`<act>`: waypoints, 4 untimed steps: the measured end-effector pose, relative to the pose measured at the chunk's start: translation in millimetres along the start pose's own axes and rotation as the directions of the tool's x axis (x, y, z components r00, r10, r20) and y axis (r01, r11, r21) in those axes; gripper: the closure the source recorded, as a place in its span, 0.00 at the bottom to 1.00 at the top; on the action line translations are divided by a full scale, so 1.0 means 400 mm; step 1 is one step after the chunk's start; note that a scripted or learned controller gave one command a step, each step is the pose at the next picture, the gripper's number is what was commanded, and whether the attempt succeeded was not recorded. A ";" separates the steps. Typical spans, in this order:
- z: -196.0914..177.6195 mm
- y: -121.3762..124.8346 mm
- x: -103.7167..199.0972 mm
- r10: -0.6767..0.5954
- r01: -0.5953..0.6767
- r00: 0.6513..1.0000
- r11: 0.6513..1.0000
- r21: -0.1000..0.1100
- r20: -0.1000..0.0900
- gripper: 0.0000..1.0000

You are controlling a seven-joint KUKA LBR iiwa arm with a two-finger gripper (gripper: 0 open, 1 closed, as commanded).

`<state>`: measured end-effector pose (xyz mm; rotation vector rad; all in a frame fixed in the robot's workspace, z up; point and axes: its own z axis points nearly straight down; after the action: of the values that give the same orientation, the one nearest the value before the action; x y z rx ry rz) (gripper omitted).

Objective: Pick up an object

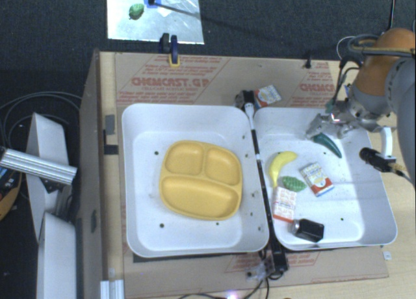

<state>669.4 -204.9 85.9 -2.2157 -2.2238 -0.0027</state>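
Pincer (329, 129) sits low at back of right bin (380, 216), directly over dark green pepper-like object (326, 143). Finger spread: you cannot tell from this angle, nor whether green object is gripped. Confirm contact before you lift. Other candidates lie nearer front: banana (280, 163), small carton (316, 178), flat packet (285, 203), black block (308, 229). Lift straight up, slowly, clear of bin wall. Yellow tray (200, 179) fills left bin (143, 161); ignore.

Yellow sectioned plate (200, 179) in white left bin (140, 161); beside it, yellow banana (281, 162), dark green pepper (327, 143), red-and-white cartons (316, 179), black block (309, 229).
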 end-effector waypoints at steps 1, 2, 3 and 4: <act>-0.029 0.004 -0.002 -0.003 0.003 1.000 1.000 -0.008 0.005 1.00; -0.029 0.004 -0.001 -0.004 0.004 1.000 1.000 -0.008 0.005 0.00; 0.003 -0.014 0.065 -0.001 0.001 1.000 1.000 -0.003 0.003 0.00; -0.027 -0.011 0.064 -0.004 0.004 1.000 1.000 -0.007 0.005 1.00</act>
<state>664.8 -179.4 96.5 -2.2177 -2.2339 -0.0041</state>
